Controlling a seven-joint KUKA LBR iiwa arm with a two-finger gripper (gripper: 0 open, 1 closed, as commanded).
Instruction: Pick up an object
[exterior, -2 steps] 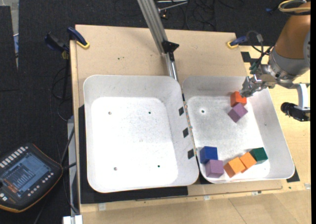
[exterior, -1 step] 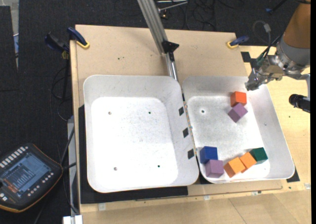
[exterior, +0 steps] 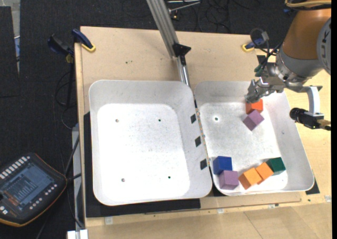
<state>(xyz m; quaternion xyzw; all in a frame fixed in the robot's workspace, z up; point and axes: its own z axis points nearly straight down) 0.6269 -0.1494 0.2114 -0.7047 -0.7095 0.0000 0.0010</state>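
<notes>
Fingers (exterior: pixel 254 96) blurred, their tips hiding part of orange block (exterior: pixel 255 106)

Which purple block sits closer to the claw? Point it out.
The purple block in the upper part of the right bin, just below the claw. The other purple block lies by the bin's near edge, beside the blue block.

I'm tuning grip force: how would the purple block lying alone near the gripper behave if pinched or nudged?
The purple block looks like a small, flat-faced cube, so it probably slides rather than rolls. It seems solid and stiff, likely light. It lies close to the orange block under the gripper, so a nudge may bump that.
</notes>
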